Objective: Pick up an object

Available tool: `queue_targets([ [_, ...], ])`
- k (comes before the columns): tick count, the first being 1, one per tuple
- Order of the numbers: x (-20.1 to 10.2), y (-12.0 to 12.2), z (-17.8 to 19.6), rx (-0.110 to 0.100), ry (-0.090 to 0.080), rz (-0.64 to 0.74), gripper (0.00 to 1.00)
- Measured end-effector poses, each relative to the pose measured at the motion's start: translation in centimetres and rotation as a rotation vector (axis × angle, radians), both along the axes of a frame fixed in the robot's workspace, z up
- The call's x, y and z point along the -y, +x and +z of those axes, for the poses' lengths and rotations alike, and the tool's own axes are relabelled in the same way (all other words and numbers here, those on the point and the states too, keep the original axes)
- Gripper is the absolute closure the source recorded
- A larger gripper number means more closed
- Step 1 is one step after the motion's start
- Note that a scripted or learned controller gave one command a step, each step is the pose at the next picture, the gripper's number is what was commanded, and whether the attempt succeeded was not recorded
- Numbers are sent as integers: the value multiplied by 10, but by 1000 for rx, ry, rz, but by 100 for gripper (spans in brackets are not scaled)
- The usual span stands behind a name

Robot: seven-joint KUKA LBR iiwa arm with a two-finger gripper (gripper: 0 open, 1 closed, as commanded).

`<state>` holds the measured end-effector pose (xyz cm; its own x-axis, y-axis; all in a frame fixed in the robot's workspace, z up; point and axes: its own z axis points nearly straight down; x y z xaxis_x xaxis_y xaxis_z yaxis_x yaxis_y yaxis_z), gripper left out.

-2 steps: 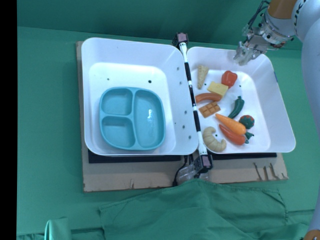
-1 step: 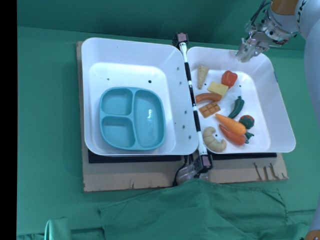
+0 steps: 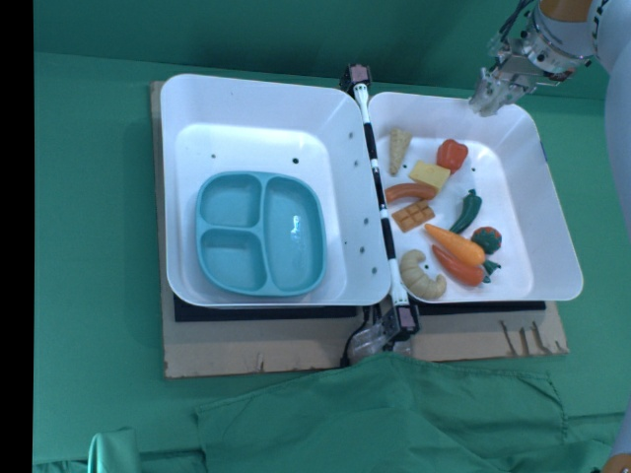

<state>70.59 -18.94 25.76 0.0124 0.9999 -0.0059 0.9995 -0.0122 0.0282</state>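
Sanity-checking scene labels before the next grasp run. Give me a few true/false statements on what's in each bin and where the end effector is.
1. The teal plate lies in the left bin. True.
2. The croissant is at the far end of the right bin. False: it lies at the near end, by the divider.
3. The end effector is over the right bin's far rim. True.
4. The end effector holds the carrot. False: the carrot lies in the right bin, apart from it.
5. The corn sits on the plate. False: it is in the right bin, near the divider.
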Motion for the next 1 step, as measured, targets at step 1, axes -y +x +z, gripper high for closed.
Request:
queue_targets([
  [1, 0, 0, -1, -2, 0, 0, 0],
])
